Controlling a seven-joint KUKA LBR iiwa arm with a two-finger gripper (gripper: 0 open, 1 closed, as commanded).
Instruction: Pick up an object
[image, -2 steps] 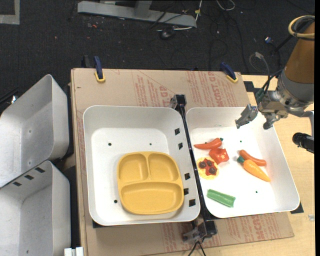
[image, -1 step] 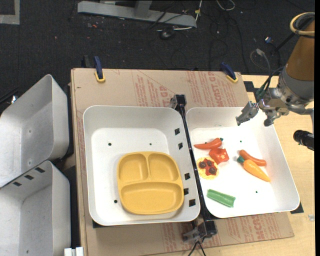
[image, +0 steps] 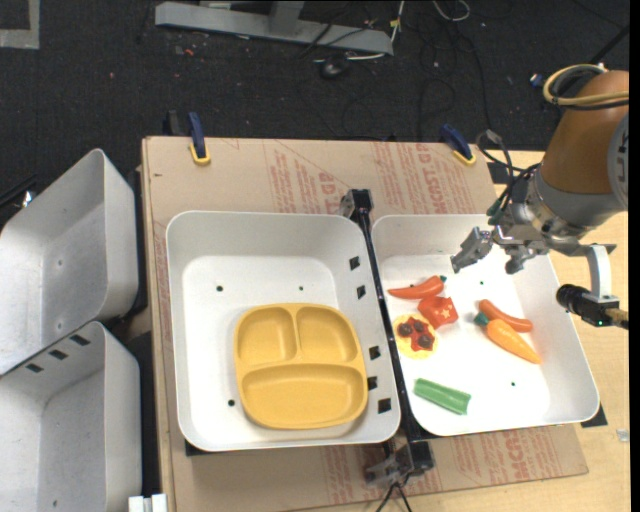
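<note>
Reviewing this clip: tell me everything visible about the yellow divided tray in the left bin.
The yellow divided tray looks like matte moulded plastic, a rounded rectangle with three compartments: two smaller ones on the far side and one long one nearest the camera. It lies flat and upright on the floor of the left bin, toward its near right corner. Nothing sits in it, and only the bin touches it.

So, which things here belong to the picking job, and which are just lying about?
For the job:
- pincer, fingers open, above the right bin
- red chili
- strawberry
- carrot
- green piece
- yellow slice with dark spots

Lying about:
- yellow divided tray in the left bin
- clamps
</note>
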